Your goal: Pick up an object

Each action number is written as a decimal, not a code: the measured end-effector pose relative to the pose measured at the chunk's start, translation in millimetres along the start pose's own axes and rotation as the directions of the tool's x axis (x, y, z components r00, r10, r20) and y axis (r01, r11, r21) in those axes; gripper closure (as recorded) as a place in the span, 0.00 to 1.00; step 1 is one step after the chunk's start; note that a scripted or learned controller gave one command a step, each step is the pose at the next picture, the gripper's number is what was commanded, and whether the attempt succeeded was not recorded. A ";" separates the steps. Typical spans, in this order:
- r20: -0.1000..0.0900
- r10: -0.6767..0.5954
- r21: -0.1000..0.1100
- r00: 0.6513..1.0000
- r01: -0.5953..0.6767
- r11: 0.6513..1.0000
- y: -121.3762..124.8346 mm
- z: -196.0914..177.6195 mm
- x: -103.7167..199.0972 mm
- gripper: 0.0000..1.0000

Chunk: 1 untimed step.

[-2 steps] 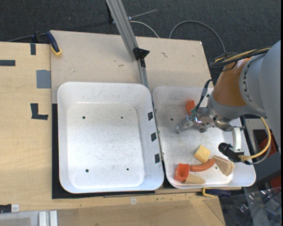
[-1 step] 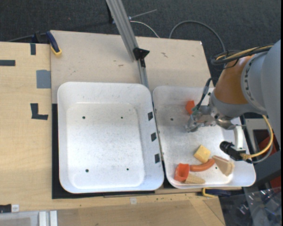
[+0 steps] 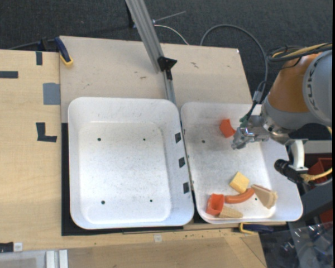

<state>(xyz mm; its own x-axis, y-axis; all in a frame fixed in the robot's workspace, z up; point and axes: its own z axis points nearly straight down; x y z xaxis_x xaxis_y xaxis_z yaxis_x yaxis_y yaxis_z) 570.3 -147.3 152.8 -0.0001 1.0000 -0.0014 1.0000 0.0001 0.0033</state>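
Reaching in over the right bin (image 3: 201, 149), the gripper (image 3: 238, 140) hangs just beside a small orange block (image 3: 226, 128) near the far edge. Near corner: yellow wedge (image 3: 239, 181), orange sausage (image 3: 239, 197), tan pieces, blurred.

The arm (image 3: 301, 94) is a rounded, bulky body with a broad orange band and smooth grey shells above and below it. A small metallic gripper (image 3: 241, 137) ends it, silver with dark fittings. Thin yellow and black cables loop over its top, and a black bracket hangs beneath.
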 end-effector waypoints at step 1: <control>0.000 -0.001 0.000 1.000 0.001 1.000 -3.5 -43.5 0.7 1.00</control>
<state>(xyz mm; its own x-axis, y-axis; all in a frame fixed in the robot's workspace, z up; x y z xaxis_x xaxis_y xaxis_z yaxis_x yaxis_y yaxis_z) 566.6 -146.6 196.3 -0.0013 1.0000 -0.0011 1.0000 0.0013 0.0032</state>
